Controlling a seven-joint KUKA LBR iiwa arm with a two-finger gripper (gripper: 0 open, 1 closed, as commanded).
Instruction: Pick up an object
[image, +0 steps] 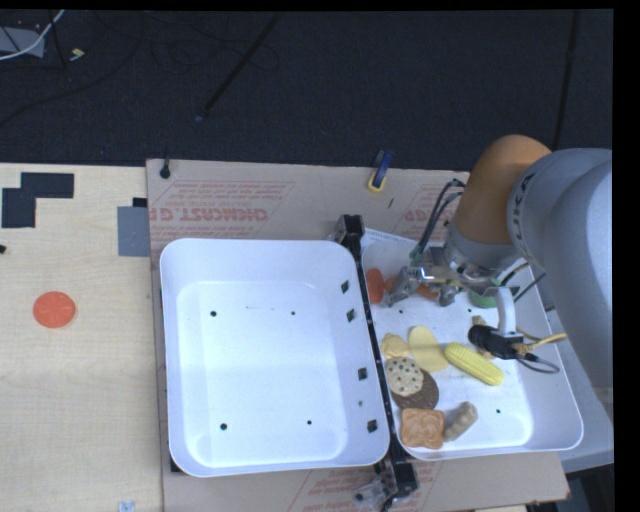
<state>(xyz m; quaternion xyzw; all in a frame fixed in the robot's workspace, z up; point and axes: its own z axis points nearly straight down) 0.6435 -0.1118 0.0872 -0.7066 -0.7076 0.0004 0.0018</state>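
My gripper (425, 285) hangs low over the far part of the right bin (540, 425). Just left of it an orange-red piece (375, 286) lies against the bin's left wall, and a small bit of red (430, 293) shows right beneath the gripper. A green item (486, 297) peeks out to its right. Nearer the front lie a yellow corn cob (475, 363), pale yellow pieces (420, 347), a chocolate-chip cookie (404, 375) on a brown disc (424, 392), an orange waffle square (423, 429) and a tan lump (460, 420).
The left bin (260, 360) stands beside the right one, with a black divider (368, 340) between them. The arm's grey body and orange band (505, 185) cover the right bin's far right corner. An orange disc (54, 310) lies on the bench at far left.
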